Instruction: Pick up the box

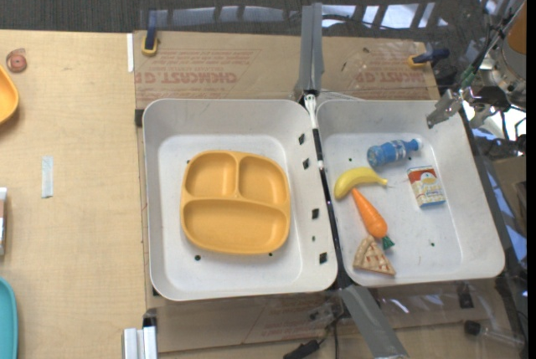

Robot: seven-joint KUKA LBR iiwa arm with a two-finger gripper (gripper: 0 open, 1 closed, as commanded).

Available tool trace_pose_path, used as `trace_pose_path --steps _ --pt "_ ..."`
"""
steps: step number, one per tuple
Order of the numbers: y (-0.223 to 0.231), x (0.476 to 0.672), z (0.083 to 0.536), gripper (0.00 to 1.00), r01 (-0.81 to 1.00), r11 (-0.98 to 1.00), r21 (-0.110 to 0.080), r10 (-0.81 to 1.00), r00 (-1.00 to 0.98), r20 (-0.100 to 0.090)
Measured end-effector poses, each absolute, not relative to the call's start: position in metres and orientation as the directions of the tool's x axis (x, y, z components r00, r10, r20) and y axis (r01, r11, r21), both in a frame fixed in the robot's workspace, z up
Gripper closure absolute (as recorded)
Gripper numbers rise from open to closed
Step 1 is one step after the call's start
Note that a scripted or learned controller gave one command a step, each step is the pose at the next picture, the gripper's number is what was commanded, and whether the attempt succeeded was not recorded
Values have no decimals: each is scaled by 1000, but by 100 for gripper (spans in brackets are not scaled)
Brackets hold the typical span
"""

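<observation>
The box (pixel 426 186) is a small white carton with a red and green label. It lies flat in the right half of the right bin (pixel 469 257). My gripper (pixel 447 107) hangs over the bin's far right corner, above and to the right of the box and well apart from it. Nothing is seen in its hold.
In the right bin with the box lie a blue water bottle (pixel 392 151), a banana (pixel 358 180), a carrot (pixel 370 215) and a pizza slice (pixel 373 257). The left bin (pixel 167 265) holds an orange divided plate (pixel 236 202). A metal divider (pixel 311 48) runs between the bins at the back.
</observation>
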State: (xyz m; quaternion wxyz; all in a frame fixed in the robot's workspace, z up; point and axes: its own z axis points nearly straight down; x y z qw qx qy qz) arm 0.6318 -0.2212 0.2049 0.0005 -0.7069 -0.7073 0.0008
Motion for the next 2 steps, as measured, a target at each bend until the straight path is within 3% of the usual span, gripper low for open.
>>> trace_pose_path --steps 1,2 --pt "-193 588 91 0 996 -85 -1 996 85 0" --pt "-194 588 100 100 996 -87 -2 996 87 -1"
